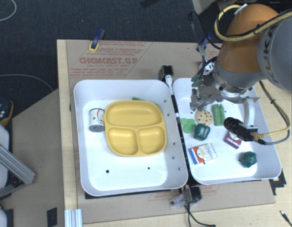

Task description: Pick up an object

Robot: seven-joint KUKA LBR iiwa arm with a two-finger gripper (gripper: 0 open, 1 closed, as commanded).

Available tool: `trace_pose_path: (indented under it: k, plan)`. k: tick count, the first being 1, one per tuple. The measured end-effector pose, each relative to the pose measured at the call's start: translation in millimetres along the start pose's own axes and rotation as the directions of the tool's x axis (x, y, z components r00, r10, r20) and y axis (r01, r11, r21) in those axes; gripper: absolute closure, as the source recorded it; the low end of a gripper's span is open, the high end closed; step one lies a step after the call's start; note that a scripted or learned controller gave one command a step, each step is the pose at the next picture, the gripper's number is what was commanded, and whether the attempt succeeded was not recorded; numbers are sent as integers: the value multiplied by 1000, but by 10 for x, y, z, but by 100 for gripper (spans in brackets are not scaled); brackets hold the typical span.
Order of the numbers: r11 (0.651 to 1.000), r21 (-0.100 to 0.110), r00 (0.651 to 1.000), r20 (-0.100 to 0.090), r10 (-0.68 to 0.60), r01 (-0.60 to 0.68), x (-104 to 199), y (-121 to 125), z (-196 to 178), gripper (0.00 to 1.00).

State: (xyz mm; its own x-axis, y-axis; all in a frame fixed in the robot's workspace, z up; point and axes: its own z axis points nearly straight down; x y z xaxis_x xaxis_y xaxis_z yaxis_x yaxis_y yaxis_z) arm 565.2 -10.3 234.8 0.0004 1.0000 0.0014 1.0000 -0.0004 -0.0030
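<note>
Two shallow white plastic bins sit side by side on a tan board bench (pixel 113 56) printed with red lettering. The left bin (pixel 84 164) holds a yellow three-compartment plastic tray (pixel 134 126), lying flat near the bin's centre, and a small cylindrical can with a white and red label (pixel 96 119), lying just beside the tray's left edge. A sliver of something green (pixel 136 99) shows at the tray's far rim; its identity cannot be determined. The right bin (pixel 231 174) holds the loose objects: a round tan perforated disc (pixel 203 117), a light green lumpy piece (pixel 188 125), a dark green chunky block (pixel 201 132) just beside both, an upright-lying green cylinder (pixel 218 114), a small purple-red block (pixel 232 140), a white card packet with red and blue print (pixel 202 153) and a dark green rounded object (pixel 248 159) near the bin's right wall. The grey arm with its orange band (pixel 243 37) reaches in over the right bin's far half. The gripper (pixel 201 101) hangs directly above the perforated disc, at the bin's far left portion. Whether it is spread or pressed together cannot be told from this angle, and nothing is seen held. A black cylindrical fitting with cable (pixel 236 126) projects beside the green cylinder.
</note>
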Motion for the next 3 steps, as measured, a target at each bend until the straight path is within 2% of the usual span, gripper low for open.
trace_pose_path:
  k: [1,2,3]
  plan:
    - [1000,1,1000,1,1,-1,-64,-32,116,100]
    - [1000,-6,1000,1,-3,3,121,2,31,100]
    - [1000,-6,1000,2,0,0,3,50,14,100]
